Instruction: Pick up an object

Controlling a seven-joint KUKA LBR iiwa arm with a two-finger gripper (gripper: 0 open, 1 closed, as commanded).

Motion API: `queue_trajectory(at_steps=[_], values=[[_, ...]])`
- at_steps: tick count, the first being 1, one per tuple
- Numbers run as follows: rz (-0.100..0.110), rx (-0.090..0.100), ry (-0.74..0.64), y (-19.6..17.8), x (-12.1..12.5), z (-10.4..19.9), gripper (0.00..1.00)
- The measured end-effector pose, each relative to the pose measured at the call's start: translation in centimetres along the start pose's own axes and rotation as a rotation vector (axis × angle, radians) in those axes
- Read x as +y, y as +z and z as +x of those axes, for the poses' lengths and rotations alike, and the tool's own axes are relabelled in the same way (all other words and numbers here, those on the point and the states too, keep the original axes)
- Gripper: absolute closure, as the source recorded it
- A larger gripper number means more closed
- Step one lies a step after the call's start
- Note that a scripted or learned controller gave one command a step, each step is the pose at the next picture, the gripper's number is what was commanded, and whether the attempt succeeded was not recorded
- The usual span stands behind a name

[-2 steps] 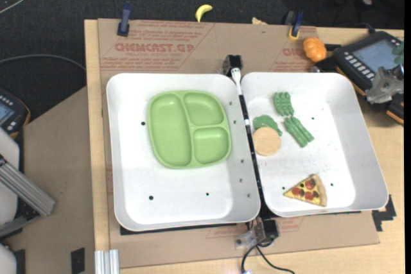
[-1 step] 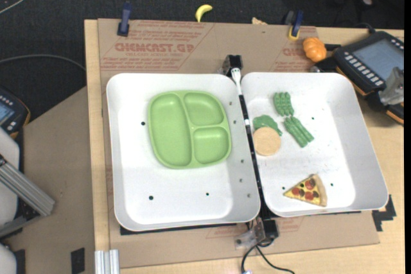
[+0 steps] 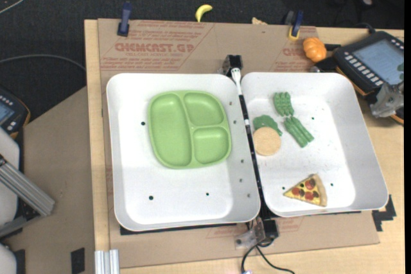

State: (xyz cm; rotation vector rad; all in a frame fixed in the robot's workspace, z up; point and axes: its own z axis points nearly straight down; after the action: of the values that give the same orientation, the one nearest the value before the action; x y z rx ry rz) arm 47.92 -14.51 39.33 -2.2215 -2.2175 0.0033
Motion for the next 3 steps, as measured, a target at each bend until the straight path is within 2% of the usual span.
queue_trajectory(at_steps=[1, 2, 3], values=[[-0.008, -0.003, -0.002, -1.3, 0.1, 0.0, 1.00], [0.003, 0.000, 0.000, 8.7, 5.0, -2.4, 1.00], [0.006, 0.005, -0.008, 14.0, 0.7, 5.8, 1.00]])
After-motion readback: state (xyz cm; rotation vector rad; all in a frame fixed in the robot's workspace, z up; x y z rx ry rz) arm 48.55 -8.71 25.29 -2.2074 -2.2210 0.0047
